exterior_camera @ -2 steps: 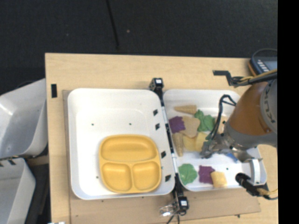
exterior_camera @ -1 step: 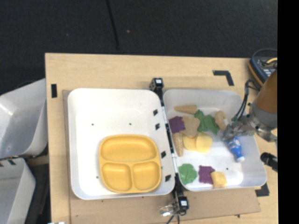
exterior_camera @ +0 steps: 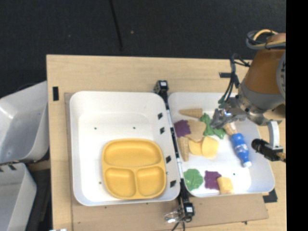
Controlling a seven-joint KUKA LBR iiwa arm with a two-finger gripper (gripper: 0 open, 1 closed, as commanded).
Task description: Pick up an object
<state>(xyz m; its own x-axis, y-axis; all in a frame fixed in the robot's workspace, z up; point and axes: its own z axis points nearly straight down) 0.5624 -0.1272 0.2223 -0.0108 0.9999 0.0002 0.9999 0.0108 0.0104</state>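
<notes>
My gripper (exterior_camera: 220, 120) hangs low over the right bin (exterior_camera: 260, 177), right above a green leafy toy (exterior_camera: 210, 127) and close to a tan piece (exterior_camera: 230, 128). Just below lie a yellow pear-like toy (exterior_camera: 206, 147) and a blue bottle (exterior_camera: 240, 149). A tan cone (exterior_camera: 191, 112) and a purple piece (exterior_camera: 181, 127) sit to the left of the gripper. At the bin's front are a green blob (exterior_camera: 193, 178), a purple piece (exterior_camera: 212, 178) and a small yellow block (exterior_camera: 224, 185).
The left bin (exterior_camera: 86, 109) holds a yellow sectioned tray (exterior_camera: 134, 168) in its front half. The divider between the bins (exterior_camera: 171, 138) carries black clips. The arm's orange band (exterior_camera: 262, 71) rises at the right, with cables beside it.
</notes>
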